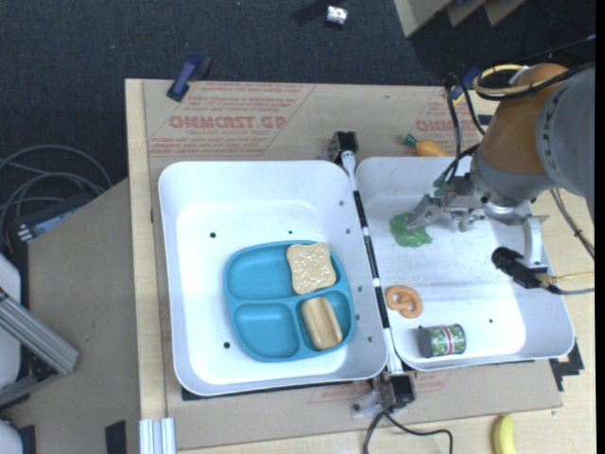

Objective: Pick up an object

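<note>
On table w/ 2 white bins (189, 206), end effector (423, 214) touches flat green soft piece (412, 232) just below it; open/closed can't tell.

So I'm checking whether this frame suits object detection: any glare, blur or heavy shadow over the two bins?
Camera view: lighting is even and soft; the white right bin looks bright but not blown out. The green object, pretzel and can read sharply. The tool is slightly soft, casting a faint shadow.
</note>
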You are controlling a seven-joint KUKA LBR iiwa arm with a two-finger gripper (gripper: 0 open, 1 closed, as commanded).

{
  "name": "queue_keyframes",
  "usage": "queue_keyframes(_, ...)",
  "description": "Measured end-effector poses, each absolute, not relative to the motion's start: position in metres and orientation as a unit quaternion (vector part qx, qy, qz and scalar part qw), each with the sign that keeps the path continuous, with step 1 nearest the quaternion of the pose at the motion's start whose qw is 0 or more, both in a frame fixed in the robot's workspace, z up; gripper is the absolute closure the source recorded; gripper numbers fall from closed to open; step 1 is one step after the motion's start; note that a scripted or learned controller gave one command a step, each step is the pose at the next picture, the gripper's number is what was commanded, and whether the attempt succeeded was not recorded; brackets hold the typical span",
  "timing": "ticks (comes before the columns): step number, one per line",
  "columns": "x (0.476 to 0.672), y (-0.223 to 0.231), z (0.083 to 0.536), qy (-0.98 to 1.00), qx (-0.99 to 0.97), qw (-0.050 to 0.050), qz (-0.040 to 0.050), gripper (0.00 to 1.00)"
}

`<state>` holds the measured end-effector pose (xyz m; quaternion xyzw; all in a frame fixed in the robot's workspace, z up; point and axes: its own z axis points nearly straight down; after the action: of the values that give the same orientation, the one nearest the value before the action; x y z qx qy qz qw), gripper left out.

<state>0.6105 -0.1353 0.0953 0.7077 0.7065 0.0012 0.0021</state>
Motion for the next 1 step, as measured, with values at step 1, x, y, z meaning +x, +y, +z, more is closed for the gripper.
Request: queue_keyframes(1,0.5944,-0.0934,0.0843,0.707,0.707,-0.001,-0.0003,0.00)
